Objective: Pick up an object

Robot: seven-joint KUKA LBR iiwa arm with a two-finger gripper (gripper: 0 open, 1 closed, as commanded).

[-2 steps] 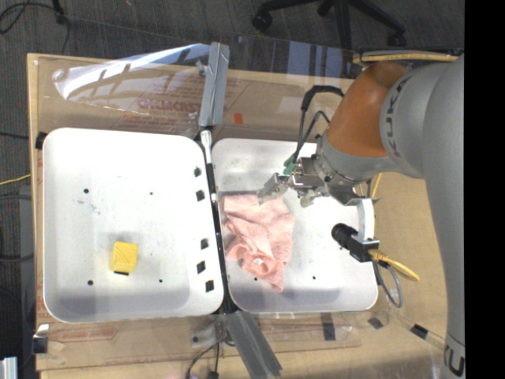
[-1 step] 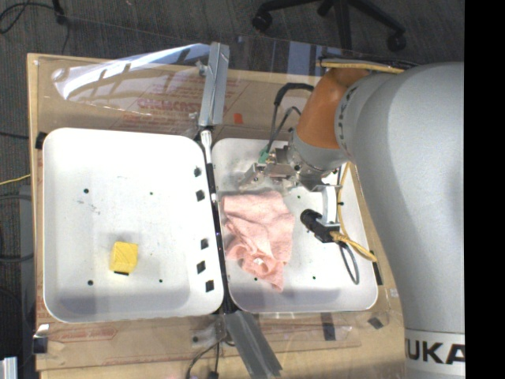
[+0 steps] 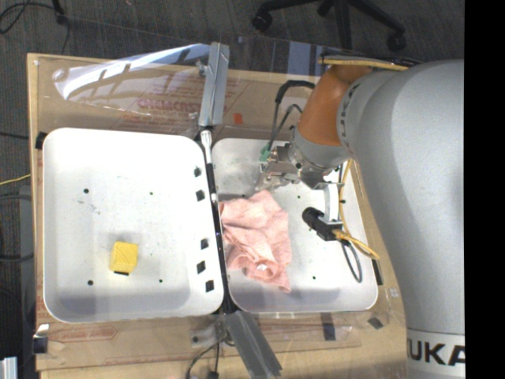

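Camera view: you are seeing the pincer (image 3: 272,172) hovering over the far part of the right bin (image 3: 335,283), just beyond the pink cloth (image 3: 256,235); whether it is wide or narrow, you cannot tell. Probably you are approaching; the next move is calling for lowering onto the cloth's far edge.

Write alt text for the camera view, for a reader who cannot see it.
A grey robot arm reaches from the right into the right bin. Its gripper is near the top edge of a crumpled pink cloth that lies along the bin's left wall. The left bin holds one small yellow block toward its lower left.
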